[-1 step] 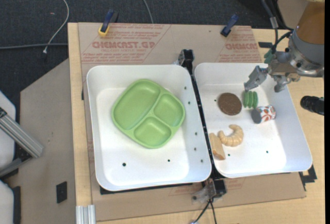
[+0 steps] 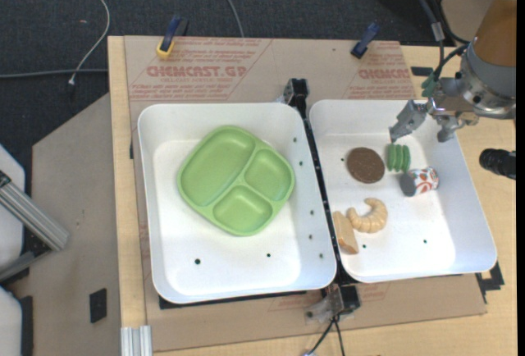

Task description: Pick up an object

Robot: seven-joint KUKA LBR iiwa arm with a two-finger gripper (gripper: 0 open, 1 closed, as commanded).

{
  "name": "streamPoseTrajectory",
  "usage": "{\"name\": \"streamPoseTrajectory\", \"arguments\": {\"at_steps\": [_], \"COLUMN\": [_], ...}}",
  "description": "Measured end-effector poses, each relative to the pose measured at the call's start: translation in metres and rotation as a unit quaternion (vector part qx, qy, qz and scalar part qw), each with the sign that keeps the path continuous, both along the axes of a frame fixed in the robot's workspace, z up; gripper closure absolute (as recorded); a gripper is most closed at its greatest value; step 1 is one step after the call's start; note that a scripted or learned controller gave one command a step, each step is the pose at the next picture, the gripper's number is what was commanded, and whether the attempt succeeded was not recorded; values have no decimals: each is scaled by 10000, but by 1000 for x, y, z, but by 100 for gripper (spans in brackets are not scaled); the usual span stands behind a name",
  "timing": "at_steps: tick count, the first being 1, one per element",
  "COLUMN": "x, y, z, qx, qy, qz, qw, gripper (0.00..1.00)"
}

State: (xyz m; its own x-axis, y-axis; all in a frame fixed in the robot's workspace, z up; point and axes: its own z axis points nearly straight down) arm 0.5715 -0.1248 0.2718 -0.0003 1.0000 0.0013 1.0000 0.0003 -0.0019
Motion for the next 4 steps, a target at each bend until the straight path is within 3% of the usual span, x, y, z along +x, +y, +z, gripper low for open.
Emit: {"name": "streamPoseTrajectory", "arguments": {"at_steps": [2, 3, 4], "x": [4, 8, 10], "y": [19, 15, 15], "z": [-111, -171, -156], "qx": [7, 5, 1], "qy": [30, 31, -9], "qz": [3, -5, -7], "qw": [10000, 10000, 10000], "gripper": [0, 0, 100]}}
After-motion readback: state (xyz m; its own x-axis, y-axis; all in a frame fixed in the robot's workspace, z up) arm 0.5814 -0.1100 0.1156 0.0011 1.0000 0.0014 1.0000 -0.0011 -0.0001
